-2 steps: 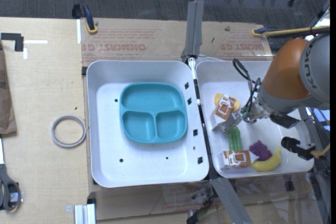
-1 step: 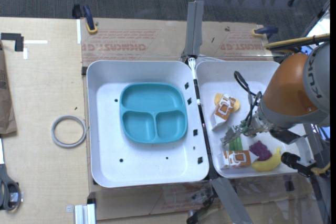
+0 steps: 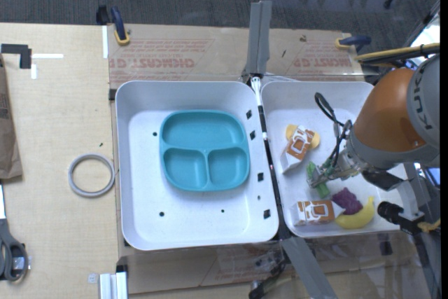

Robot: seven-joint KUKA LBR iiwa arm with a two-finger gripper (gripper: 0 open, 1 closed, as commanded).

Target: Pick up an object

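Pale wood makes up the surface, which carries two shallow white plastic bins side by side, with dark carpet beyond. We see the grey arm with its orange band reaching down into the right-hand bin, and the tool sits low among the objects there.

Directly under the tool lies a small green item, too blurred for us to name; we cannot tell whether the tool touches it. Just above and to the left of the tool is a white carton with an orange print. Below the tool lies a second orange-and-white carton; to the lower right of it sit a purple lump and a yellow banana-shaped toy. Well to the left of the tool, in the other bin, rests a turquoise divided plastic plate.

We judge the task as barely begun: the tool is down at grasping height, yet nothing is lifted. Gripping and raising are left. We cannot tell the tool's state.
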